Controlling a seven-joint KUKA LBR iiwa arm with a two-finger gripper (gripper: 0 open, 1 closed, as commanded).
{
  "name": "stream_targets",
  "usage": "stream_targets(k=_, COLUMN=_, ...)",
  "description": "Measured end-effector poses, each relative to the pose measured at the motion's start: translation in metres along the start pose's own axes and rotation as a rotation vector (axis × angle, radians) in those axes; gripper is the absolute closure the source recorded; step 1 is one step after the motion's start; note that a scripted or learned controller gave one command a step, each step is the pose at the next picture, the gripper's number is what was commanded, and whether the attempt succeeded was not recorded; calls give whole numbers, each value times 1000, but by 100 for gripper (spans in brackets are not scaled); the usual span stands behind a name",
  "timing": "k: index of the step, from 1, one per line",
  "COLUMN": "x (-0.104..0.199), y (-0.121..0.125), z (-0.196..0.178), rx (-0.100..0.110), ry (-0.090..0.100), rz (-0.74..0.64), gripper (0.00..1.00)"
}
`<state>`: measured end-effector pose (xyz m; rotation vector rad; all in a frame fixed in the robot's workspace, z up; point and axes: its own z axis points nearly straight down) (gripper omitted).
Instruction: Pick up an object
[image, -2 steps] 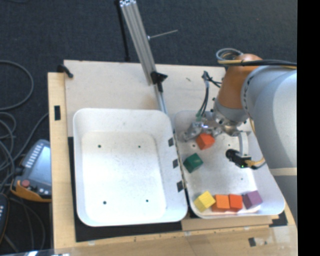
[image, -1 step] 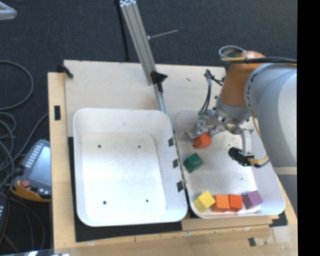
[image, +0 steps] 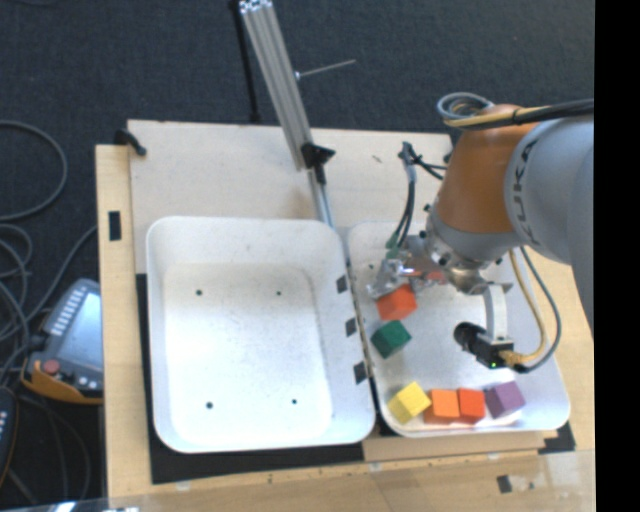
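My gripper hangs over the upper left part of the right bin. An orange-red block lies directly at its tip, touching or nearly touching it. A green block sits just below that, close to the bin's left wall. Along the bin's front edge runs a row of blocks: yellow, orange, red-orange and purple. The orange-banded wrist hides the bin's far right part.
The left bin lies beside the right one, sharing a narrow divide. A slanted aluminium post rises from behind the bins' junction. A black fitting with cables hangs from the wrist over the right bin.
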<state>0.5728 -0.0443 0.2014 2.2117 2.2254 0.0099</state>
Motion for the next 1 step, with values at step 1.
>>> stream_targets(k=1, x=79, y=-16, z=-43, rx=2, ry=2, rz=-5, gripper=100)
